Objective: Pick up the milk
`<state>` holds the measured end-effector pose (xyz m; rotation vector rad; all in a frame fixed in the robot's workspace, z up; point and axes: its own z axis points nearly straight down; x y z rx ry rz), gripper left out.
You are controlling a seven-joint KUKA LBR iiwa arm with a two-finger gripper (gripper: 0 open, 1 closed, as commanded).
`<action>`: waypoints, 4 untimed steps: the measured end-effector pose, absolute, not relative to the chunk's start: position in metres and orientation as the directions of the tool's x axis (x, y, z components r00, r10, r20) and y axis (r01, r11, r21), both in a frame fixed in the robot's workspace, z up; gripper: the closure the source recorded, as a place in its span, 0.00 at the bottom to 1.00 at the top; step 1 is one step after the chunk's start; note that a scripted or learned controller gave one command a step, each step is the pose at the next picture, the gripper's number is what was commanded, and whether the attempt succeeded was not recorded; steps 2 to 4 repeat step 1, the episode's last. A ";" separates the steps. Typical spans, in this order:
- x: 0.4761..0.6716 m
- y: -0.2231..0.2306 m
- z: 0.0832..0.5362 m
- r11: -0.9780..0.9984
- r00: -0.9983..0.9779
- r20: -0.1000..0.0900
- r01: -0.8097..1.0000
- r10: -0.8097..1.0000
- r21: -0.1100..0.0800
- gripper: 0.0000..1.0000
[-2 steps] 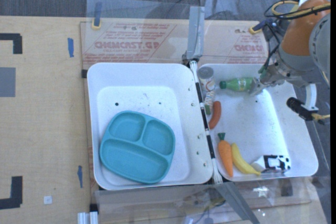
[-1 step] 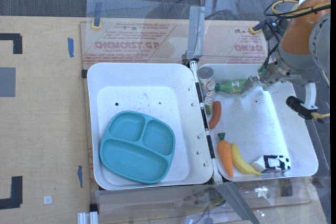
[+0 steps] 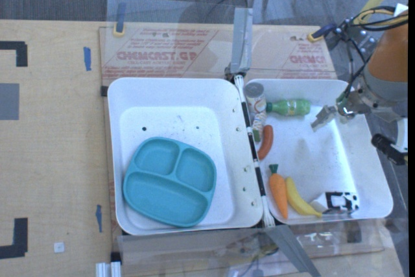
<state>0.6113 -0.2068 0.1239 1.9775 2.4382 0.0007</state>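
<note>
Slanted overhead view of the wooden bench (image 3: 52, 159) carrying two shallow white plastic bins. The left bin (image 3: 123, 100) holds a turquoise three-compartment plastic plate (image 3: 170, 181). The right bin (image 3: 373, 194) holds, along its left wall, a small clear bottle with a grey cap (image 3: 256, 100), a green plastic bottle lying on its side (image 3: 290, 108), a red-orange chilli-shaped toy (image 3: 265, 141), an orange toy carrot (image 3: 278, 194) and, touching it, a yellow toy banana (image 3: 299, 199).

The milk, a small black-and-white cow-patterned carton (image 3: 341, 202), lies in the near right corner of the right bin, just beside the banana's tip and apart from everything else.

The grey arm with its orange band (image 3: 392, 58) reaches in at the upper right; its tool (image 3: 327, 115) hangs above the bin's far side with fingers spread and nothing between them, well apart from the carton.

Judged progress: the pick has not begun. Travel to the near corner, descent, closure and lift all remain.
</note>
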 end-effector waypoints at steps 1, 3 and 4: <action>0.625 -0.164 0.093 0.202 -0.202 0.000 0.979 0.979 0.001 0.00; 0.625 -0.164 0.093 0.202 -0.202 0.000 0.979 0.979 0.001 0.00; 0.625 -0.164 0.093 0.202 -0.202 0.000 0.979 0.979 0.001 0.00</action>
